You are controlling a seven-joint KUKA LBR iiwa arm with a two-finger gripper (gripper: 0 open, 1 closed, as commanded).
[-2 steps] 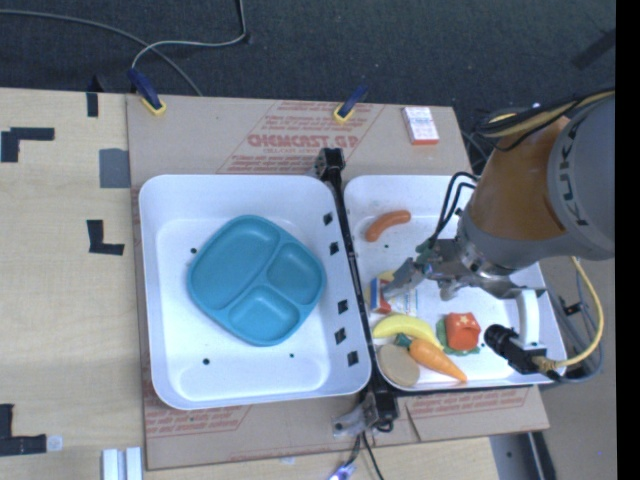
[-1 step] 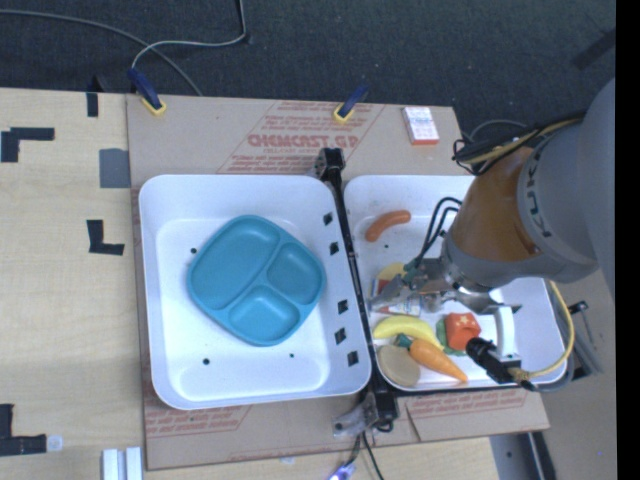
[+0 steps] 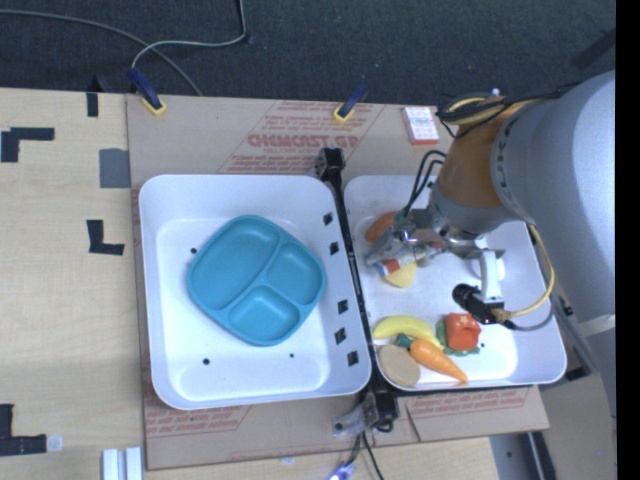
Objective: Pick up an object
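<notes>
1. Gripper [image 3: 398, 251] is down in the right bin [image 3: 530, 368], upper-left area — can't tell its state.
2. Small yellow piece [image 3: 401, 276] sits right under it, orange-brown piece [image 3: 380, 227] just beside.
3. Banana [image 3: 403, 327], carrot [image 3: 437, 358], red object [image 3: 461, 331] clustered near the front wall.
4. Left bin [image 3: 160, 268] holds a blue divided plate [image 3: 257, 279].

**A Table on a Dark Floor**

The table [image 3: 60, 298] is made of light wood with a few dark marks on it. A big flat sheet of brown cardboard [image 3: 290, 143] with red letters lies on top of it. Two yellow clips [image 3: 150, 101] hold the cardboard at its far edge. Behind the table is a dark grey carpet [image 3: 400, 18]. A thin cable [image 3: 150, 43] runs across the carpet. The light is soft and even.
</notes>
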